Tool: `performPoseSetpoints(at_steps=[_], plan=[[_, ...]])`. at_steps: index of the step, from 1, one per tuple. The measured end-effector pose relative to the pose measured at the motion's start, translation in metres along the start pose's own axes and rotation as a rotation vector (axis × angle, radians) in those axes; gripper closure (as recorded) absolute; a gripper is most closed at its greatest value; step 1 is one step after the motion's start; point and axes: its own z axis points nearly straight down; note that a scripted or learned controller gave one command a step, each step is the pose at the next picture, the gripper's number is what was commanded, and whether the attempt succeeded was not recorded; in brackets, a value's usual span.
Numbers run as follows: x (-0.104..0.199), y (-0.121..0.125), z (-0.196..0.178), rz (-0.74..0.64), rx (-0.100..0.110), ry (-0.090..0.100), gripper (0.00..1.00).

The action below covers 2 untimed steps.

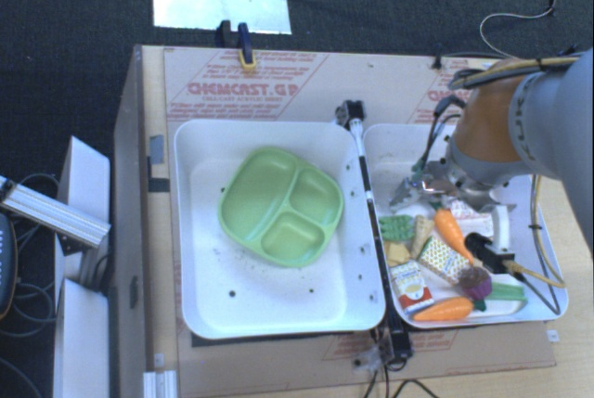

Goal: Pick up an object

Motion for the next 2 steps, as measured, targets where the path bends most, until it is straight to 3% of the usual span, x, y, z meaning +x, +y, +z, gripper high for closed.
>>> performPoseSetpoints(at_steps=[1,2], plan=[[-0.031,0.048,-0.001,-0.002,-0.002,-0.001,0.0],[-0.044,-0.013,0.0,0.0,0.0,0.0,0.0]])
